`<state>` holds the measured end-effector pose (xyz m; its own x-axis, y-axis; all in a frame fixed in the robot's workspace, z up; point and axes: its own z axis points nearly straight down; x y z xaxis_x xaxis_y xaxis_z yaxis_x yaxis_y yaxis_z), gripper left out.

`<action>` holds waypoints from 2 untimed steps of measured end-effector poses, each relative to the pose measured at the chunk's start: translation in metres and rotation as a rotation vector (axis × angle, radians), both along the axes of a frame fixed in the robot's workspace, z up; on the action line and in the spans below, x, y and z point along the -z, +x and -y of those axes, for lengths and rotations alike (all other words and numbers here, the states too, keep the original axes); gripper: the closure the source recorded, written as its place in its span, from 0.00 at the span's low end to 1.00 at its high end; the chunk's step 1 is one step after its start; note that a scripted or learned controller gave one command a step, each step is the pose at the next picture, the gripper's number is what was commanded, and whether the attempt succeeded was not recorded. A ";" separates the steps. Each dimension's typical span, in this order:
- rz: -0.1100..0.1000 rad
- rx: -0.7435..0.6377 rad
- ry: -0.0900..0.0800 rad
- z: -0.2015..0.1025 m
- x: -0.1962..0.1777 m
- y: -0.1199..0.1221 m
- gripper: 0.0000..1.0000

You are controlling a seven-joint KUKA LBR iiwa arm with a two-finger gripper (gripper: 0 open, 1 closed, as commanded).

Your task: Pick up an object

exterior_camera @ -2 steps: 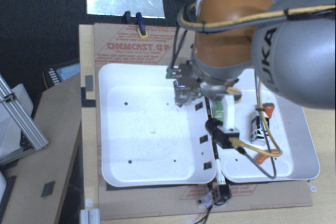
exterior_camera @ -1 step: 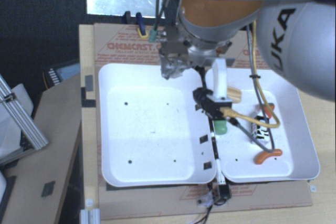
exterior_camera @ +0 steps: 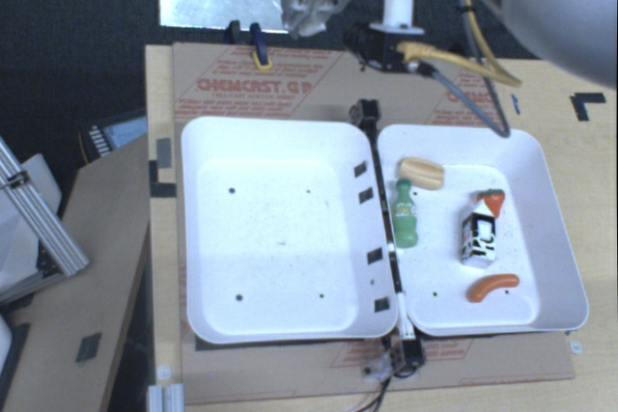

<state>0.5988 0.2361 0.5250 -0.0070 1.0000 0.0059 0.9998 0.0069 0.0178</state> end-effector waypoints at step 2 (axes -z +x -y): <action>-0.014 0.000 -0.004 0.000 0.056 -0.096 1.00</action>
